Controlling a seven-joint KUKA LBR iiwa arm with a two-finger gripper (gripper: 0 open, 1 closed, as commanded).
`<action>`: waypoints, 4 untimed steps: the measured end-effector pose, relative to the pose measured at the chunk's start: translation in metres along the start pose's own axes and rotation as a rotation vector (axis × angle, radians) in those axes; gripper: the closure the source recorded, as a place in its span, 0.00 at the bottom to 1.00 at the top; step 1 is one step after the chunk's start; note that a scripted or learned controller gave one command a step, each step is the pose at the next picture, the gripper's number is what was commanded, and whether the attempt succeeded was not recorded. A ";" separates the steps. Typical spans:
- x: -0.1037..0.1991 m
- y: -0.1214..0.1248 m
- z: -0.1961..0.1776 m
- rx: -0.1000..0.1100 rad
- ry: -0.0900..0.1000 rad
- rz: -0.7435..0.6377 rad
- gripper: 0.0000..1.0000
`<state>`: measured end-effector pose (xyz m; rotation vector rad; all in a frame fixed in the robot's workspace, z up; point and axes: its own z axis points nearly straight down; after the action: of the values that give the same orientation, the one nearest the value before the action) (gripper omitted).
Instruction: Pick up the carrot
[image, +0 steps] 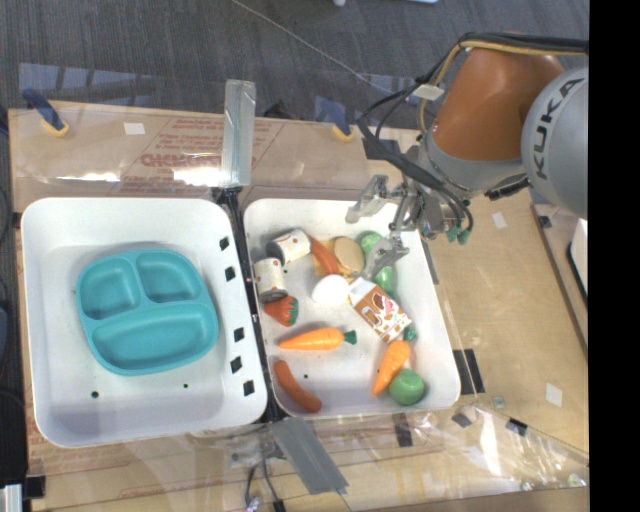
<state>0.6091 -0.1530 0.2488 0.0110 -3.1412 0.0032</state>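
Note:
A carrot (315, 340) with a green top lies flat in the middle of the right bin (440, 330). A second, shorter carrot (392, 366) lies tilted near the front right corner, touching a green ball (407, 387). A third orange piece (325, 257) lies at the back. My gripper (383, 228) hangs over the bin's back right part, well behind both carrots. It is open, with one finger (364, 203) pointing left and the other finger (391, 251) pointing down over a green toy (372, 242). Nothing is between them.
The right bin also holds a white egg (330, 291), a small carton (380, 310), a red sausage (297, 387), a strawberry (281, 308), two small cans (290, 245) and a tan slice (348, 253). A teal divided plate (150, 310) lies in the left bin (40, 400).

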 end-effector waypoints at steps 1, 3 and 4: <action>0.067 0.013 0.110 -0.003 0.005 0.321 0.00; 0.107 0.062 0.153 0.001 -0.014 0.093 0.00; 0.107 0.062 0.153 0.001 -0.013 0.054 0.00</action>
<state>0.5016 -0.0923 0.0954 -0.0743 -3.1537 0.0045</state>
